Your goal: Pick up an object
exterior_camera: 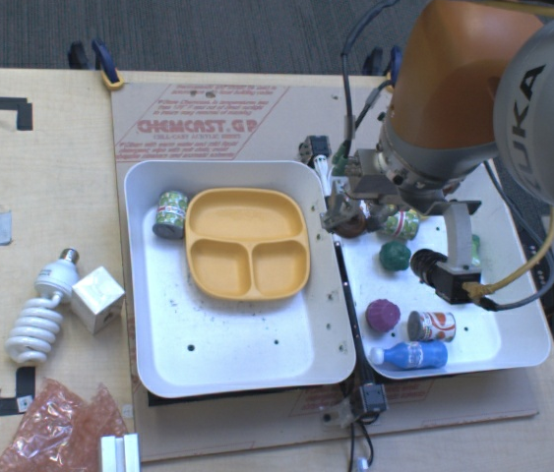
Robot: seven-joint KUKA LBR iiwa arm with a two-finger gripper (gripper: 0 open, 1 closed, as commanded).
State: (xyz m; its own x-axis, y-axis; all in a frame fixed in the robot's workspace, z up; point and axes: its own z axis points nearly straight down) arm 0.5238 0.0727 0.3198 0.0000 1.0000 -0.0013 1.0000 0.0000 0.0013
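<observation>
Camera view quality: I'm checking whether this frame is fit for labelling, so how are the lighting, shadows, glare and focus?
Camera view: lighting is even and soft; the arm shades the right bin near the gripper; mild sheen on the yellow tray, no hard glare; the small items are slightly soft; the close arm looms large and hides part of that bin.

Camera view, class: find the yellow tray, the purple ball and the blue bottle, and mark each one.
yellow tray (219, 226): camera view, on the floor of its large upper compartment.
purple ball (383, 315): camera view, on the ball's middle.
blue bottle (412, 356): camera view, on the middle of its lying body.
</observation>
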